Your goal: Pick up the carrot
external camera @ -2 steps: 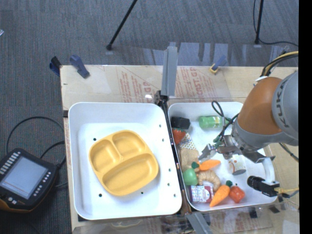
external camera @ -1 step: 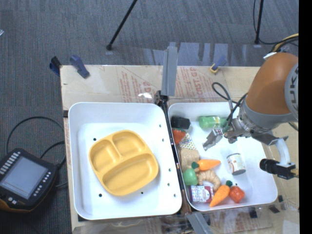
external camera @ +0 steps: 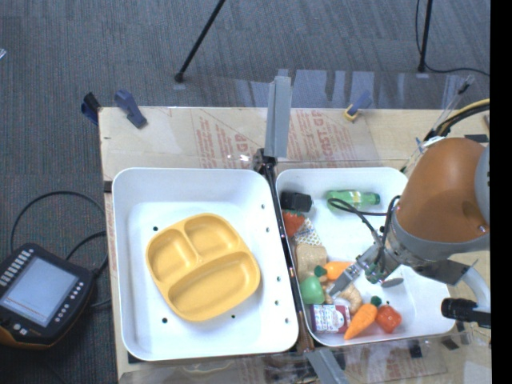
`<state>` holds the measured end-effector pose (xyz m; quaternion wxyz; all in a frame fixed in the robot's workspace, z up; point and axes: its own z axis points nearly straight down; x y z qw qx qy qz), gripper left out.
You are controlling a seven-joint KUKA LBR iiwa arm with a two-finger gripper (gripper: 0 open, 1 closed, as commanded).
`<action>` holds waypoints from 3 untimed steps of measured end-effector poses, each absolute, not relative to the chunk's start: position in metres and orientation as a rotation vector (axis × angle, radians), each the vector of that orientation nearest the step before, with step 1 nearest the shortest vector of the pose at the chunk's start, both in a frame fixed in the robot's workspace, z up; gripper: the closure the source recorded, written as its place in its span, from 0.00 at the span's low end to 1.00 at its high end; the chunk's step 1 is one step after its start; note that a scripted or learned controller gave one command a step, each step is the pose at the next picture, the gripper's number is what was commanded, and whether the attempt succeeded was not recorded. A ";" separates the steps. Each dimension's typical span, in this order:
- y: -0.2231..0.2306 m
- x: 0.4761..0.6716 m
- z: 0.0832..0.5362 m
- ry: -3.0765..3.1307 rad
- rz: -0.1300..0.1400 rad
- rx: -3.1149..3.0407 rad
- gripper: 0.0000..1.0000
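Carrot [external camera: 361, 319] lies just below-right of the tool [external camera: 346, 278]

Red print on the bench, none of it readable

The bench top [external camera: 232, 138] bears large red printed characters behind both bins, seen reversed and too blurred to read; a small packet [external camera: 328, 318] carries a red-and-white label, equally unreadable.

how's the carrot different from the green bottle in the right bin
The carrot is orange with a green tip; the green bottle is green with a pale band.
The carrot lies at a slant near the bin's front edge; the bottle lies level near the back.
The carrot tapers to a point; the bottle looks even in width.
The carrot is crowded by other items; the bottle lies more apart.
Both lie flat in the right bin.
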<state>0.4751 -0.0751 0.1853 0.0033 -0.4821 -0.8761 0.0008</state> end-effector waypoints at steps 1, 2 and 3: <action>-0.091 0.524 0.109 -2.810 0.003 -1.394 0.00; -0.092 0.524 0.118 -2.805 0.000 -1.403 1.00; -0.027 0.562 0.215 -2.582 -0.001 -1.789 1.00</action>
